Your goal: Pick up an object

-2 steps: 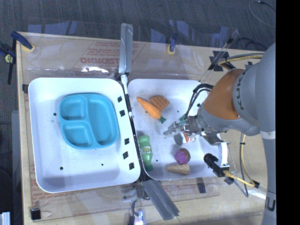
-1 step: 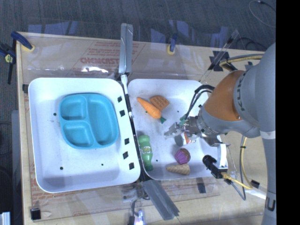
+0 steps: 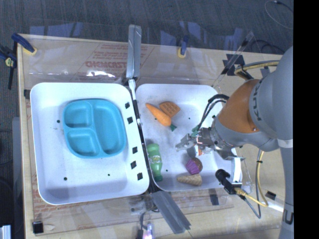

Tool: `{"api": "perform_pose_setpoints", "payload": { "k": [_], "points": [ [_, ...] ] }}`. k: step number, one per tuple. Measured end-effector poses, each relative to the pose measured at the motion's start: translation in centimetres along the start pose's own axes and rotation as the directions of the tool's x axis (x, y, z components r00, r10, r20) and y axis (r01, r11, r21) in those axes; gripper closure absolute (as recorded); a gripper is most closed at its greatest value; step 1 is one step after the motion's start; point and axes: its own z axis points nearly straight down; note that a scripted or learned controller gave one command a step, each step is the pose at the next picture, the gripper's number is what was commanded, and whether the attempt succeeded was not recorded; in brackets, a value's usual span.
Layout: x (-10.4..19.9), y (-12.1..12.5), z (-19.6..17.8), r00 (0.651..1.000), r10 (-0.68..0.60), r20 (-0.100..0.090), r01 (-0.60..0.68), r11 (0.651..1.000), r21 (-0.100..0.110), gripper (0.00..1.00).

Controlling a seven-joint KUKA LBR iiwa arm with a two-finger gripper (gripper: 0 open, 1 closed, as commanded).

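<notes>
Camera view: grey two-finger tool point(image 3: 192, 142) hovers low, positioned for picking the purple plastic onion point(image 3: 194, 166) just below; finger state unclear.

Dark grey carpet point(image 3: 149, 9) covers the floor behind a light wooden bench point(image 3: 259, 223). A clear plastic sheet point(image 3: 89, 59), printed with red lettering, lies across the benchtop, held at the far edge by blue clamps point(image 3: 22, 43). Black cables point(image 3: 279, 9) trail over the carpet at the upper right. Even, flat light falls across the scene.
</notes>
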Motion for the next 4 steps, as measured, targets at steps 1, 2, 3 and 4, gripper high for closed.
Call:
{"api": "perform_pose_setpoints", "payload": {
  "k": [1,2,3,4],
  "points": [
    [0.4,-1.1,1.5,1.0,0.018,-0.011,-0.018,0.999,0.034,0.0],
    [1.5,4.7,1.8,1.0,0.007,-0.013,-0.006,0.999,0.038,0.0],
    [4.5,11.2,1.1,1.0,-0.022,-0.013,0.023,0.999,0.037,0.0],
    [4.6,14.3,2.8,1.0,-0.008,-0.017,0.009,0.997,0.078,0.0]
  ]
}}
